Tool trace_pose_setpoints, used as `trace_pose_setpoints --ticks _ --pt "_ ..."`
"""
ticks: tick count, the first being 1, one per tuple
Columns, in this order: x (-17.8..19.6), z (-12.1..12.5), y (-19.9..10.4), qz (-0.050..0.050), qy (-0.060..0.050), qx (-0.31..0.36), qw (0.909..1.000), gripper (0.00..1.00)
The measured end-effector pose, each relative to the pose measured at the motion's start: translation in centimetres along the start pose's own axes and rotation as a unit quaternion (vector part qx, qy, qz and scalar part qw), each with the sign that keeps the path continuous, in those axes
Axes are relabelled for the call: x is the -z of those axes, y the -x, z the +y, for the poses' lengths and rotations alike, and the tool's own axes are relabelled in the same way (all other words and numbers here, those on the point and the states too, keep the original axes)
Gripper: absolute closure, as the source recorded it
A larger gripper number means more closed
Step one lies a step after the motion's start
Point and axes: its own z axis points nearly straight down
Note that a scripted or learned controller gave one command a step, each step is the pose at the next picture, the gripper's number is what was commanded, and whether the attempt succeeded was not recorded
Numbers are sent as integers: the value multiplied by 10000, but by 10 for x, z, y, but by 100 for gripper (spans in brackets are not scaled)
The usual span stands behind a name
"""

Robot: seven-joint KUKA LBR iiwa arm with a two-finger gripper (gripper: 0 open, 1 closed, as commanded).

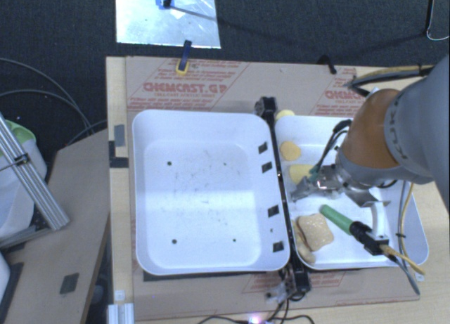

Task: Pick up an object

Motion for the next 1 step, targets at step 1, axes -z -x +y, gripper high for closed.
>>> trace_pose_setpoints --ticks 1 --pt "54 24 48 -22 11 -44 10000 0"
